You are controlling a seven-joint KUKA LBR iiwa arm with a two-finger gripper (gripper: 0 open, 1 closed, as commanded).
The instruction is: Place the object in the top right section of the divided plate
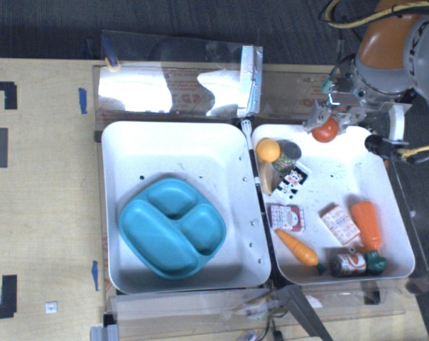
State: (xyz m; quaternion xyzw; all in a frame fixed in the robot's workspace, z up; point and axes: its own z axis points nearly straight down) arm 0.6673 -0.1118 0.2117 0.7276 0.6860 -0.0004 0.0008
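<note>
A blue divided plate [172, 227] lies in the left bin [129, 148], with three sections and nothing in them. My gripper [327, 123] hangs above the far edge of the right bin [392, 183], shut on a small red tomato-like object [326, 131] that shows between its fingers. The plate is well to the left and nearer the camera than the gripper.
The right bin holds an orange ball [268, 150], a dark jar [288, 152], a black-and-white packet [292, 181], two red-and-white packets [286, 218], a small carrot [297, 247], a large orange carrot [367, 225] and a lying bottle [356, 263]. A clear panel [179, 84] stands behind the left bin.
</note>
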